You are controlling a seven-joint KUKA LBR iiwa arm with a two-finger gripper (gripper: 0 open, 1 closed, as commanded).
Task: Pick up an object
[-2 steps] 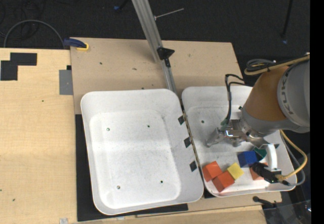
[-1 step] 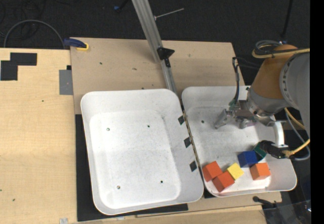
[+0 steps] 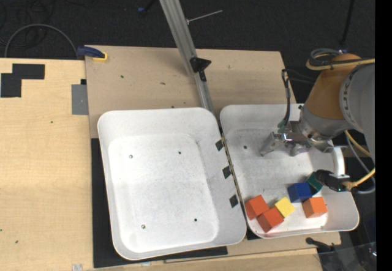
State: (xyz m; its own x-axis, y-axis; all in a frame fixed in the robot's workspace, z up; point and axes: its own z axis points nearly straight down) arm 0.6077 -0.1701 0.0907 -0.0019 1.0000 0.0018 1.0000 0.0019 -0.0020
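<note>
Plywood bench [image 3: 153,77] on dark floor; two white bins [image 3: 162,178]; pincer [image 3: 272,144] open over right bin.

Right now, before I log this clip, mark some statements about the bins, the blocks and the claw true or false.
1. The blocks lie in the right bin. True.
2. The yellow block sits in the left bin. False: it lies among the others near the right bin's front edge.
3. The claw is over the right bin, apart from the blocks. True.
4. The claw grips the blue block. False: that block rests on the bin floor, nearer the camera than the claw.
5. Two red blocks lie left of the yellow one. True.
6. The orange block is stacked on the blue one. False: it lies beside it.
</note>
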